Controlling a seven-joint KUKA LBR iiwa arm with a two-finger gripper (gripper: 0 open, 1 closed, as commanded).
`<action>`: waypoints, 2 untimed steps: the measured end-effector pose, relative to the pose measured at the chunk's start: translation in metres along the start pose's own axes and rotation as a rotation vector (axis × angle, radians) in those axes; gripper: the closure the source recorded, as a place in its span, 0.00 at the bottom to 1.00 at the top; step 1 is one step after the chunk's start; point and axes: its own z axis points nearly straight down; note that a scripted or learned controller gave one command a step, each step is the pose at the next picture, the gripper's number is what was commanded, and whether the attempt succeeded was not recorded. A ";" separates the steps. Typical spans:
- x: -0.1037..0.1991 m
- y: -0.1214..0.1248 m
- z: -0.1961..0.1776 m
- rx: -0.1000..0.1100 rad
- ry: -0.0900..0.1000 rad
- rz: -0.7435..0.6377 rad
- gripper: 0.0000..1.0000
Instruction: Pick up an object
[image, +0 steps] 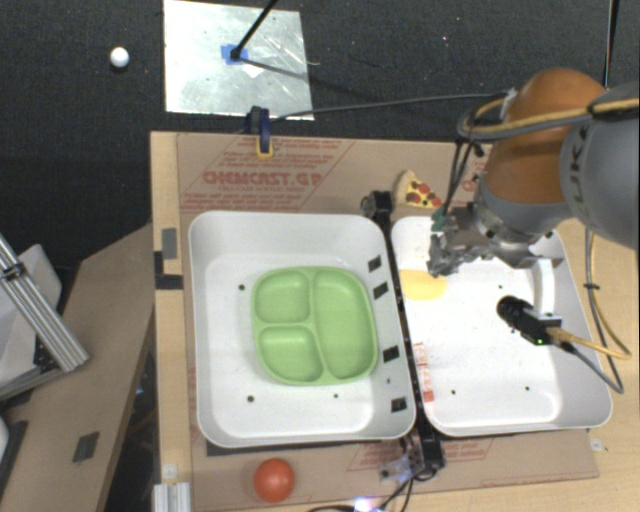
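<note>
The gripper (441, 262) hangs low in the right bin (500, 400), near its far left corner, just above a yellow piece (424, 288); open or closed, I cannot tell. A green tray (313, 325) lies in the left bin (215, 300)

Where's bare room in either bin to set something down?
Right bin: the near half is bare, from below the yellow piece to the front wall. Its far left corner is crowded by the gripper. Left bin: the green divided plate leaves narrow margins.
</note>
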 end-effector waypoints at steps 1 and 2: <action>0.049 0.007 -0.002 -0.001 0.000 -0.001 1.00; 0.105 -0.007 0.003 0.001 0.000 -0.001 1.00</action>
